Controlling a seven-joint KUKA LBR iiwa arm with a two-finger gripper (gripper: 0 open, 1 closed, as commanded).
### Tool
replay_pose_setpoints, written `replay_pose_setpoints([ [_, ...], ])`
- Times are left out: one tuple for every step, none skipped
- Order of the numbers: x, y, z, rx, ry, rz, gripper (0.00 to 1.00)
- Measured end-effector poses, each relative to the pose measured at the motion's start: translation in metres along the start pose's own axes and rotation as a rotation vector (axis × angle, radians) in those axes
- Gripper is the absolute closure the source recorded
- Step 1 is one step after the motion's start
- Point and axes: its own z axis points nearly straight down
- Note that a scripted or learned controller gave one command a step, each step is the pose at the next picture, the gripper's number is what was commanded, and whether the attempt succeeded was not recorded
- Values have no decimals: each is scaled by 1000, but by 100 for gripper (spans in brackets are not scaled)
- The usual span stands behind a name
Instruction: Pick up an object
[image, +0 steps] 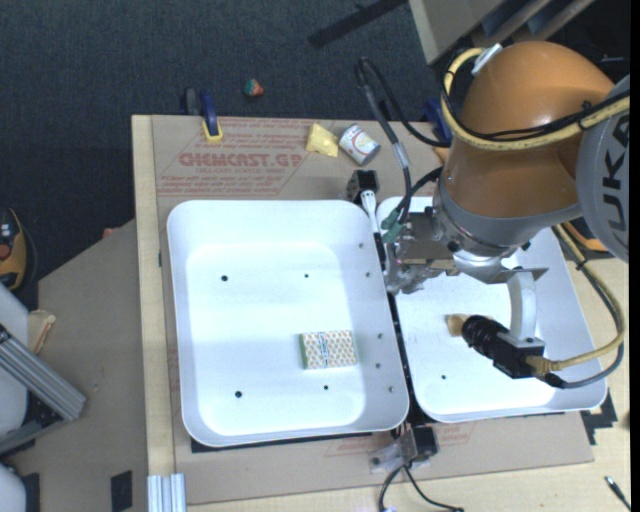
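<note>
Contents of left bin (250, 260): one small patterned rectangular block (328, 349), possibly a sponge, lying flat at lower centre, clear of the walls. The gripper (408, 270) sits low over the right bin (470, 385), at that bin's left wall beside the divide and well apart from the block. The grey and orange wrist covers it, so its opening and any hold cannot be told. A small tan item (455, 323) lies on the right bin floor, near the gripper
</note>
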Motion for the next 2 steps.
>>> replay_pose_setpoints([
  [4, 1, -64, -20, 0, 7, 100],
  [86, -10, -129, -21, 4, -2, 100],
])
